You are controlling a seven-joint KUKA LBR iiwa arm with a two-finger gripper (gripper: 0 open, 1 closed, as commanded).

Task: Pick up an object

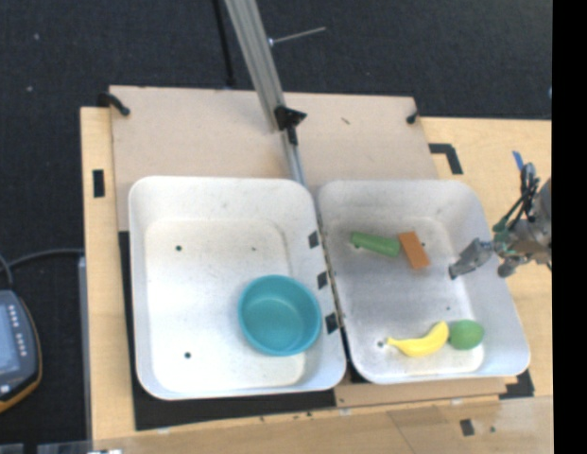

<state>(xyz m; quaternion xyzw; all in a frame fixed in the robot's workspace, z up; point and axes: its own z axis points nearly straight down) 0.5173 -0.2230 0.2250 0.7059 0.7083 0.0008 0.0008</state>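
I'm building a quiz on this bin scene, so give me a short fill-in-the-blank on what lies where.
1. The blue bowl sits in the ____ bin.
2. The banana touches a ____ round object.
3. The orange block lies beside a ____ stick-shaped object.
4. The gripper hovers at the right bin's ____ edge.

Missing words: left; green; green; right

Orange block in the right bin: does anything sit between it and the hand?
Nothing visible does. The hand hovers at the right bin's right rim, and bare bin floor separates it from the orange block. The green cylinder lies on the block's far side.
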